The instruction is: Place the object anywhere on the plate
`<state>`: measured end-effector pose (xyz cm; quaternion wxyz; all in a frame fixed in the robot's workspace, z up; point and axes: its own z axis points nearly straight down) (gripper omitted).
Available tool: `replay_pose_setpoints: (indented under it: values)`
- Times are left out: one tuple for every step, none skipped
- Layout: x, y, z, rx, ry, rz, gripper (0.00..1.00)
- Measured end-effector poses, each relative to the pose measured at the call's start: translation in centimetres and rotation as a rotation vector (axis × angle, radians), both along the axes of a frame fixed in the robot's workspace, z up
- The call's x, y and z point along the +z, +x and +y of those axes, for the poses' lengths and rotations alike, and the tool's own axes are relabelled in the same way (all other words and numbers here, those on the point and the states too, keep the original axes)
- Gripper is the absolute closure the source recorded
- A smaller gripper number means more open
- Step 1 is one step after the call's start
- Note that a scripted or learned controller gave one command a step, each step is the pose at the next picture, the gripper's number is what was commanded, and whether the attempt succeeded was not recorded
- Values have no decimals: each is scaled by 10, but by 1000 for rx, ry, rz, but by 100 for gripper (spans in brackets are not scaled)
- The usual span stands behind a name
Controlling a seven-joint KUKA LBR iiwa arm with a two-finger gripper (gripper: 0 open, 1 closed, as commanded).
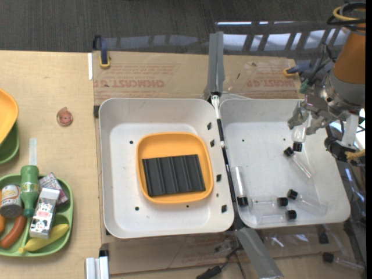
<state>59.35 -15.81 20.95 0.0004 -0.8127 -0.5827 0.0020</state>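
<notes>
Two white bins sit side by side on the bench, on a sheet of cardboard (pixel 174 77). The left bin (pixel 116 156) holds an orange plate (pixel 174 144) near its middle, and a dark grey ridged slab (pixel 174 175) lies flat on the plate, covering most of its floor.

The right bin (pixel 261 127) holds several clear tubes with black caps. One tube (pixel 237 182) lies along the bin's left wall with its cap toward the near edge. Another tube (pixel 264 203) lies across the near part of the floor, and loose-looking black caps (pixel 292 195) sit just beside it toward the near right corner. A further tube (pixel 302 167) lies slanted toward the right wall.

The arm (pixel 351 63) reaches in over the far right corner of the right bin. Its gripper (pixel 299 131) hangs low over that bin's far right part. A clear piece with a black cap (pixel 289 151) shows just below it. Whether the gripper touches or grips that piece cannot be told, nor whether it is spread or pressed together. The gripper is well apart from the plate.

On the bare bench to the left of the bins, a green tray (pixel 61 228) of toy food stands at the near left edge. An orange bowl (pixel 6 118) is at the left edge, and a small pink thing (pixel 64 117) lies between it and the left bin.
</notes>
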Motion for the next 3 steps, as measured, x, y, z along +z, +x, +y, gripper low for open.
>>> replay_pose_setpoints:
  values:
    - [-17, 42, 2, 211, 0, -1, 100]
    - [-19, 65, -26, 503, 0, -3, 100]
    - [-20, 66, -54, 723, 0, -4, 100]
